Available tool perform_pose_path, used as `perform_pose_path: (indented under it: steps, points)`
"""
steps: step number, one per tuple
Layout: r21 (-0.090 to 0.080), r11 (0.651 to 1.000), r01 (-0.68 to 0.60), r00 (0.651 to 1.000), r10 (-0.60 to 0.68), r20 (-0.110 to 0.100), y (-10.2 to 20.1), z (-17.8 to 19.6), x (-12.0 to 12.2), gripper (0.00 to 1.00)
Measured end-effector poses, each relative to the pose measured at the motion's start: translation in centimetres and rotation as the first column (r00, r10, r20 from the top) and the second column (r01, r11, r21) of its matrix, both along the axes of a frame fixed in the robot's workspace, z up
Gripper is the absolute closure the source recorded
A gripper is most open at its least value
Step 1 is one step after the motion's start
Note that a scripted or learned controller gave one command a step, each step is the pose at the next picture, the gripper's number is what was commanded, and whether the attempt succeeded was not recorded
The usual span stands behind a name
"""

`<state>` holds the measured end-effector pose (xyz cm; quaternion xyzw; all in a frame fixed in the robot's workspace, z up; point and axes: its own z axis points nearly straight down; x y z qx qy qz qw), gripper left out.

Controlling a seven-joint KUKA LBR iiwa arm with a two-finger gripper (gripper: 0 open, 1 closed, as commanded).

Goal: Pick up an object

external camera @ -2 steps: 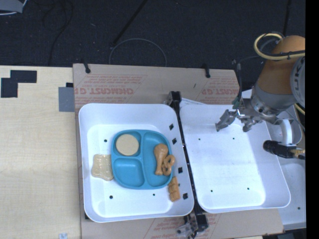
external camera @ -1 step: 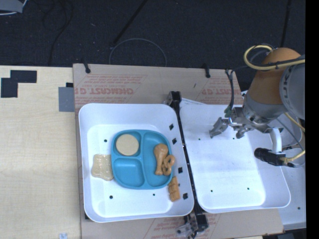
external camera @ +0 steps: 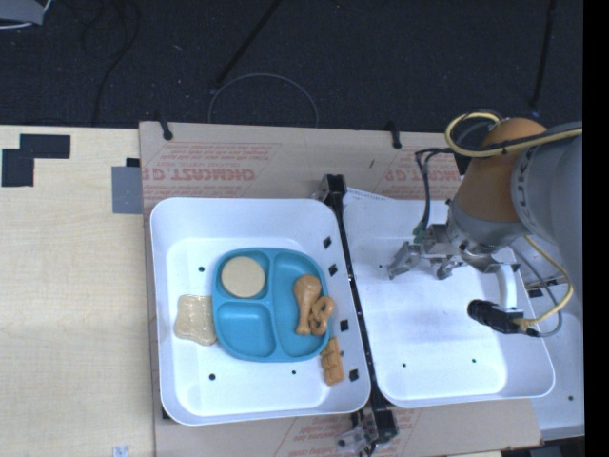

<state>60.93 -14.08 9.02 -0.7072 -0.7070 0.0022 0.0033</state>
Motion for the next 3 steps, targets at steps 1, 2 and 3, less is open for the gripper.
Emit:
perform_pose_path:
  steps: [1,2,3]
  points:
    - [-0.001,1.000,0.002,1.000,-0.002,0.003,-0.1,1.3,0.1,1.00]
    - [-0.001,1.000,0.002,1.000,-0.002,0.008,0.1,5.7,-0.4,1.00]
    - [-0.002,1.000,-0.001,1.000,0.001,0.009,0.1,9.9,-0.4,1.00]
